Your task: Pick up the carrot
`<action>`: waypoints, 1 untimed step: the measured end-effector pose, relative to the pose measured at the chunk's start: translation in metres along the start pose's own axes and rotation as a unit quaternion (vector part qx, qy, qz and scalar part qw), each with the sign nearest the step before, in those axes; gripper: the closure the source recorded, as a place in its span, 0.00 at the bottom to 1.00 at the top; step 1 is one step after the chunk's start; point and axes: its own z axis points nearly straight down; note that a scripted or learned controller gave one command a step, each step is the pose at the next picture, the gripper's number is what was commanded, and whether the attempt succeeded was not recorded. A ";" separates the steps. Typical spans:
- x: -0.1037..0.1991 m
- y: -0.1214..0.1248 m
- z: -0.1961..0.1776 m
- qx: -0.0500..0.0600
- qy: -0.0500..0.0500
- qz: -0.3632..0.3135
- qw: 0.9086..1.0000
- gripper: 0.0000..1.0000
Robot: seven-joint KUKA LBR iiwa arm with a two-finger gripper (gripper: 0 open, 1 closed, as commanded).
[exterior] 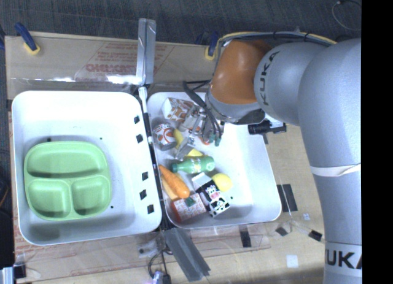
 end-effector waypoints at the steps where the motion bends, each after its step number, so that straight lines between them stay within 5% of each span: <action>1: 0.002 0.021 -0.004 -0.003 -0.008 -0.137 0.991 0.00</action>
